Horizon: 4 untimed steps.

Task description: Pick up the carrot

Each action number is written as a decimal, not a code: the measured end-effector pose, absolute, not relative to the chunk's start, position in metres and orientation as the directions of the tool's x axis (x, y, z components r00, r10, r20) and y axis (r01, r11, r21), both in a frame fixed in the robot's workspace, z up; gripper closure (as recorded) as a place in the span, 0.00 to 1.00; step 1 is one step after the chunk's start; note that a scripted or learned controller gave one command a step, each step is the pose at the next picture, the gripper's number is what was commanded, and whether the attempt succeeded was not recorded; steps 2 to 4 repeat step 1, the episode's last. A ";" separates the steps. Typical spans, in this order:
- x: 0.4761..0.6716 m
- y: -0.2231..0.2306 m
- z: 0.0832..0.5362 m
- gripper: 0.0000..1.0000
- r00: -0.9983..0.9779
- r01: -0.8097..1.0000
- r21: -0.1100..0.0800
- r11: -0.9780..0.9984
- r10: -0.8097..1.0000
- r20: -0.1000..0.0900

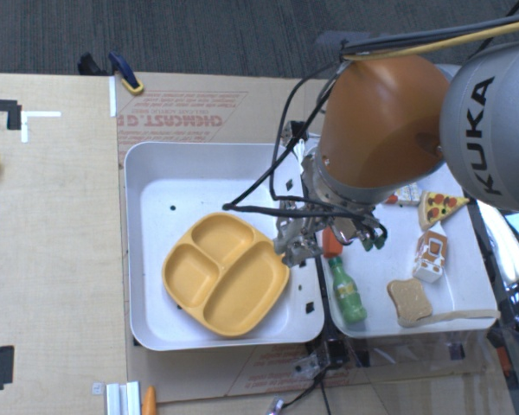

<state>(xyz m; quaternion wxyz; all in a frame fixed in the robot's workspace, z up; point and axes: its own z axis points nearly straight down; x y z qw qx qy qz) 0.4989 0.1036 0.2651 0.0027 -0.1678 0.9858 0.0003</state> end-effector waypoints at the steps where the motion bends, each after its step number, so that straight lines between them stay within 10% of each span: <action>1: 0.499 0.104 0.265 0.00 -0.944 -0.331 0.000 0.944 -0.331 -0.004; 4: 0.499 0.104 0.265 0.00 -0.944 -0.331 0.000 0.944 -0.331 -0.004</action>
